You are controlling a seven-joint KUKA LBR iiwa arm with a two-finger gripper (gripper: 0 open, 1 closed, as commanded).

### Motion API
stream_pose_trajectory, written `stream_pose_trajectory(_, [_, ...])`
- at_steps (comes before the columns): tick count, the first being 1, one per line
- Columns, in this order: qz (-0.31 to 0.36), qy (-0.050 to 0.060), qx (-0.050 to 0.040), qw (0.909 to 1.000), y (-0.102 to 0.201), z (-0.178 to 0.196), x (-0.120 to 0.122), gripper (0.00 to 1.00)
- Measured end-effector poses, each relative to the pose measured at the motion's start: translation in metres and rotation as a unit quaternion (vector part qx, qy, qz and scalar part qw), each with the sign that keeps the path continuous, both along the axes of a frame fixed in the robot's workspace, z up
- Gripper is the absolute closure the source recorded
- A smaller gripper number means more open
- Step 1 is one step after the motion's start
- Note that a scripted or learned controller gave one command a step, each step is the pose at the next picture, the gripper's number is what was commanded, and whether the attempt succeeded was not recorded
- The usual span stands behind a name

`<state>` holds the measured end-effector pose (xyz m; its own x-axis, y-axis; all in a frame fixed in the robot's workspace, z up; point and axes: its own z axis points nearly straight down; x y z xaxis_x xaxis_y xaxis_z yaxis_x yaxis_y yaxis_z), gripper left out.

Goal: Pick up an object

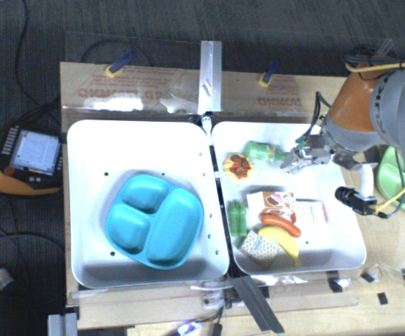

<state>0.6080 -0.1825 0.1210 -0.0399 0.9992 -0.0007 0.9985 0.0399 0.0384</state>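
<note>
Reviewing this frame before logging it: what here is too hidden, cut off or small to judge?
- End effector, camera view: too small and blurred to tell its finger state or whether it touches the green bottle.
- Arm: cut off by the right frame edge.
- Green item by the right bin's divider wall: partly hidden under the carton; identity unclear.
- Carton print: too small to read.
- Handheld screen left of the bench: content blurred.

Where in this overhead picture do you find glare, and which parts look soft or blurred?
Camera view: glare whitens the clear plastic sheet behind the bins and washes out the shallow white left bin's rim; the two-finger gripper and the small items beside it look soft; the blue divided plastic tray casts a faint shadow at its lower edge.
</note>
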Motion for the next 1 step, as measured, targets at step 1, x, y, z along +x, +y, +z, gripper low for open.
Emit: stream_pose_trajectory(1, [0.0,0.0,0.0001,1.0,-0.0001,0.0,-0.0001,0.0])
